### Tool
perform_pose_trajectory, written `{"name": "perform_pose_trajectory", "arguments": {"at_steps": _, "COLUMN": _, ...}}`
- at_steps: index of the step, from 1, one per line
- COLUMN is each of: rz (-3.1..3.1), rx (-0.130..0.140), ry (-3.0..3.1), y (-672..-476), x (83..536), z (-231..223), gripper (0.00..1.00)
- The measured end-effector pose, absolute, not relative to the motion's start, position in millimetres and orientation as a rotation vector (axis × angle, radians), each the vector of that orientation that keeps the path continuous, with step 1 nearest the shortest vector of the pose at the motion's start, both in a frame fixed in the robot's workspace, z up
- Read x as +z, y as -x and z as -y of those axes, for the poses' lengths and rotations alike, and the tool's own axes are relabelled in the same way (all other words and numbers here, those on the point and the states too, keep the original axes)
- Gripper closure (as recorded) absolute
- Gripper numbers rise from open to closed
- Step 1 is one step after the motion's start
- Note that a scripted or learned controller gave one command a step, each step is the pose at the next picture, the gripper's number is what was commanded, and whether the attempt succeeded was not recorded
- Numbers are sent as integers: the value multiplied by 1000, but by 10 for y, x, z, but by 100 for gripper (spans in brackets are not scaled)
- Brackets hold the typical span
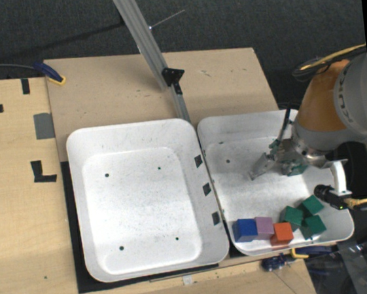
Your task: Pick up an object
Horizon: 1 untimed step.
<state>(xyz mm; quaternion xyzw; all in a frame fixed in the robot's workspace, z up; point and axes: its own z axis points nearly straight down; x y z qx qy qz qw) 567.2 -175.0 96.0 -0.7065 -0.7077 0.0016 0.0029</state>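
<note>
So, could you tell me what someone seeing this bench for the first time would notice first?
Most likely the cluster of small coloured blocks along the near edge of the right-hand shallow white bin: a blue cube, a pale purple cube, an orange cube and several dark green blocks. Next comes the grey arm with its orange band, reaching in from the right, its hand low over that bin's middle. The left-hand white bin sits alongside.

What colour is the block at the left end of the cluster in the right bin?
Blue. The block shows clearly in the camera view, beside a pale purple block.
</note>
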Motion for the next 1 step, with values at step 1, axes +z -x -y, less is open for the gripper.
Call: {"name": "perform_pose_trajectory", "arguments": {"at_steps": 1, "rz": 2222, "rx": 2, "ry": 2216, "y": -5681, "x": 1091, "z": 1749, "gripper": 100}}
